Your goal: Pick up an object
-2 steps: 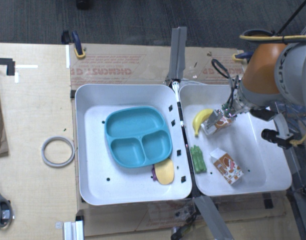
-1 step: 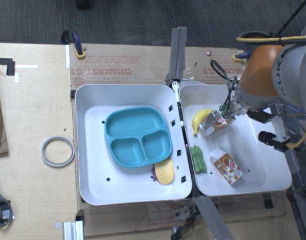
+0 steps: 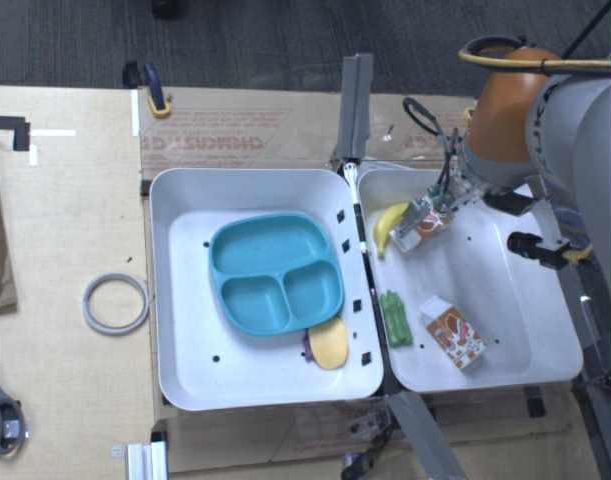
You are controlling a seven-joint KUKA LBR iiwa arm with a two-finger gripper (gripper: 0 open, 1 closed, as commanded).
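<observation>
my hand (image 3: pixel 422 223) sits low in the right white bin (image 3: pixel 505 353), touching the curved yellow banana (image 3: pixel 387 225); i cannot tell its grip state. i judge a glancing contact could shove the banana against the wall.

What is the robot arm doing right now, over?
Gripper low in right bin, beside banana; grip unclear. Small carton and green item lie apart, untouched. Blue tray sits in left bin, over.
</observation>
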